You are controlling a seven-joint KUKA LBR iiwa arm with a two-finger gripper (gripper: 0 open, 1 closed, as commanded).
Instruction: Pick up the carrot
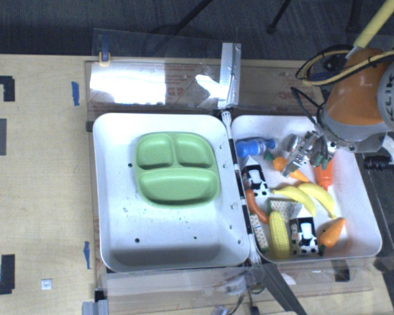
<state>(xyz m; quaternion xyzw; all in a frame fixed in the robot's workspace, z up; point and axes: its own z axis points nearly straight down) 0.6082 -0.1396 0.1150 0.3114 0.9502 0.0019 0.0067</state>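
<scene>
Pincer (300, 157) hangs low over the far middle of the right bin (370, 205), reaching in from the right on the grey arm with its orange band (357, 100). Metal fingers point down and left; whether they are spread or pressed together I cannot tell. Nothing is visibly caught between them.

Near edge of the right bin: corn cob (278, 233) lies lengthwise, touching a black-and-white cow-patterned carton (306, 236) on its right. An orange piece with a darker tip (332, 230) rests just right of that carton, near the bin's right wall.

Middle of the bin: banana (313, 196) curves from centre to right, above the corn and the carton. A second cow-patterned item (254, 179) lies against the left wall, with a thin orange-red piece (254, 205) beside it.

Far part of the bin: carrot (324, 172), orange with a green top, sits just right of the pincer, close to it but not between the fingers as far as can be seen. A small orange bit (300, 174) lies right below the pincer. Blue bottle (252, 147) lies on its side near the far left corner.

Left bin (111, 195) holds a green three-compartment plate (177, 167) toward its far half. Both bins sit on the wooden tabletop (39, 176). Beyond the left bin, a clear plastic sheet (157, 81) stands at its far edge.
</scene>
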